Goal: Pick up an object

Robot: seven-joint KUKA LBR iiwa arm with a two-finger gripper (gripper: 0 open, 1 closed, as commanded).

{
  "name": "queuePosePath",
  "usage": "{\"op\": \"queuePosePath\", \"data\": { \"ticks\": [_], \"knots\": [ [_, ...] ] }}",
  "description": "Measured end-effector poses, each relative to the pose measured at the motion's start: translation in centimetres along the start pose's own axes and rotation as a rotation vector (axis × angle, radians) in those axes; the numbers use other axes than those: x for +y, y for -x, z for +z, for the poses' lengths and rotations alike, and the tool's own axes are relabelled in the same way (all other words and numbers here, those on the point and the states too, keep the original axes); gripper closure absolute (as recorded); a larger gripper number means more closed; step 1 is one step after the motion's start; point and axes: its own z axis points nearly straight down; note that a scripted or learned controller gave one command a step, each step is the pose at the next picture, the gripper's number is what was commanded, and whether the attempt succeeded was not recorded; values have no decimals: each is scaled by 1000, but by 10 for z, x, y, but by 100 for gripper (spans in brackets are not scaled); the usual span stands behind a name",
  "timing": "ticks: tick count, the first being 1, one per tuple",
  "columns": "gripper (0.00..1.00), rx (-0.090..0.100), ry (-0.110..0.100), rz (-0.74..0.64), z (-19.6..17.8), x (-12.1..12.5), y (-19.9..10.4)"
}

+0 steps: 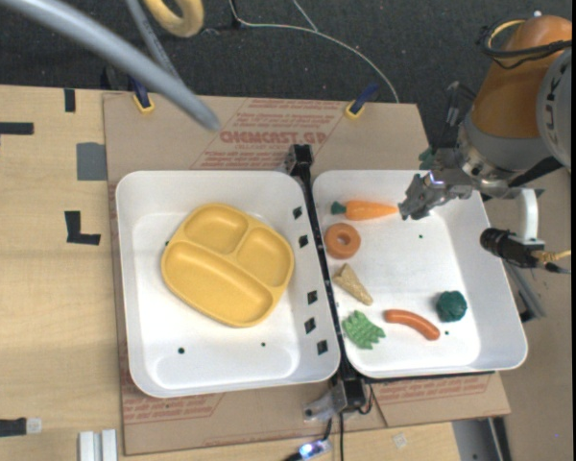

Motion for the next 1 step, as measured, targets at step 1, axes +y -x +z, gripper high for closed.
{"op": "queuePosePath", "data": {
  "ticks": [1],
  "knots": [
    [100,2,-7,-4,9,-1,-54]
  ]
}}
